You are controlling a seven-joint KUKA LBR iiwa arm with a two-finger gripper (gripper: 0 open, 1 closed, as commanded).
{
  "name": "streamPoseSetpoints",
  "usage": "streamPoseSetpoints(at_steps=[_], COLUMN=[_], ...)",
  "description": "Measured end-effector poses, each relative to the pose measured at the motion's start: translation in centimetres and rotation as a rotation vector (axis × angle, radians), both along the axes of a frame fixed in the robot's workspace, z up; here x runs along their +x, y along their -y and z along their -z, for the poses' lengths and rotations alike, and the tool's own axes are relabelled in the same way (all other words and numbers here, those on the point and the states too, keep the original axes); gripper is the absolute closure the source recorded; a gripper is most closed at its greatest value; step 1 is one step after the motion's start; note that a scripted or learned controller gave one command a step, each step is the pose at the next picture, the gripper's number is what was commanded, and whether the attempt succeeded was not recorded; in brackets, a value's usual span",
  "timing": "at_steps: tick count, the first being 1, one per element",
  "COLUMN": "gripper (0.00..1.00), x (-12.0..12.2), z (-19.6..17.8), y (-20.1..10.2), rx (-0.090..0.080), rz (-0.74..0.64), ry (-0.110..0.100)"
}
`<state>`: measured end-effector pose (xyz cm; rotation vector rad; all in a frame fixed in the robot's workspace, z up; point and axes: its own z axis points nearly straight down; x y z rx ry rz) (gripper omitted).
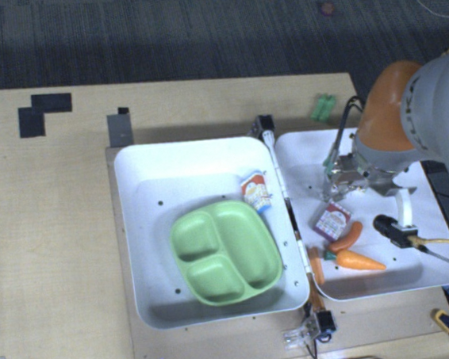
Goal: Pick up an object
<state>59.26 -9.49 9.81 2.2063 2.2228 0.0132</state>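
My gripper (342, 186) hangs low over the middle of the right bin (302, 155), reaching in from the right. Just below and left of it lies a small purple-and-red packet (331, 221), close to the gripper, though contact is unclear. A reddish-brown sausage (347, 237) rests beside the packet, with an orange carrot (360, 262) in front of it. Another orange piece (317, 269) lies along the bin's left wall. The left bin (145, 223) holds a green divided plate (226, 251) and a small white, red and blue packet (255, 191).
A green object (322, 109) sits on the bench behind the right bin. The grey arm with its orange band (389, 113) covers the right bin's far right part. Black markers (42, 112) lie on the bench at far left.
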Motion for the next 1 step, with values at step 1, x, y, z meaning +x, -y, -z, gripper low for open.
streamPoseSetpoints(at_steps=[1], gripper=[0.0], x=[-0.01], z=[0.01], y=[0.0], rx=[0.0], rz=[0.0], ry=[0.0])
